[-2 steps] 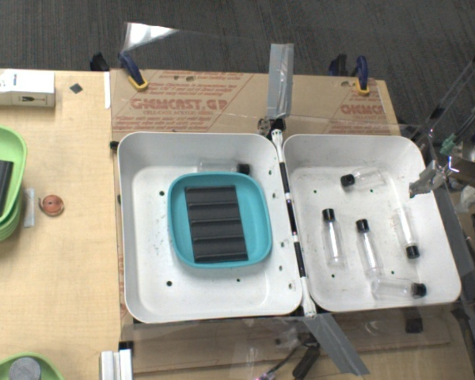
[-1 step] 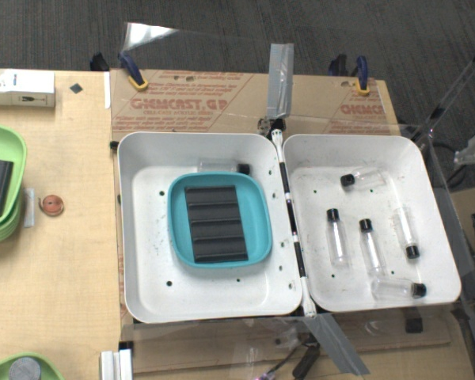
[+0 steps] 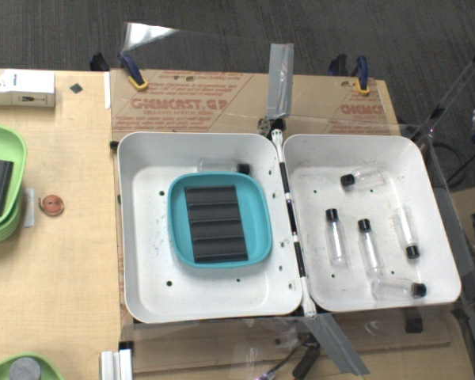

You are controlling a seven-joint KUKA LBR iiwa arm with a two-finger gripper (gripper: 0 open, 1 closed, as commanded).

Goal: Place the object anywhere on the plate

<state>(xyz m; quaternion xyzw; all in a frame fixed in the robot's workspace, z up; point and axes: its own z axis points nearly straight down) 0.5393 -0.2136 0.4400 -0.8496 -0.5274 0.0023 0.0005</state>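
Remote inspection, overhead camera. The wooden worktop (image 3: 63, 291) carries two shallow white bins side by side, resting on a printed cardboard sheet (image 3: 222, 101). Two clamps (image 3: 131, 70) (image 3: 362, 76) hold the sheet at its far edge.

Left bin (image 3: 142, 291): a teal plate (image 3: 258, 212) with rounded corners sits roughly central, lying flat. A black ribbed insert (image 3: 215, 224) lies across the plate's middle. At the far wall of this bin, just beyond the plate's rim, I note one clear vial (image 3: 222, 167) lying on its side, its black cap pointing right. I cannot tell whether it touches the plate.

Right bin (image 3: 427, 172): five clear vials with black caps, all lying down and well apart from the plate, with the bin walls between.
- One near the far side (image 3: 362, 178), cap to the left.
- Two near the middle, side by side and roughly parallel (image 3: 334, 240) (image 3: 369, 252), caps toward the far side.
- One toward the right wall (image 3: 405, 229), cap at its near end.
- One at the near right corner (image 3: 394, 290), cap to the right.

The task's thing, whichever vial is meant, is therefore in a bin and not on the plate.

Claw: I cannot tell its state from this view.

Elsewhere on the worktop: a green dish (image 3: 8, 157) at the left edge holding a dark item, a small copper-coloured disc (image 3: 52, 205) just beside it, and a white box (image 3: 20, 89) at the far left.
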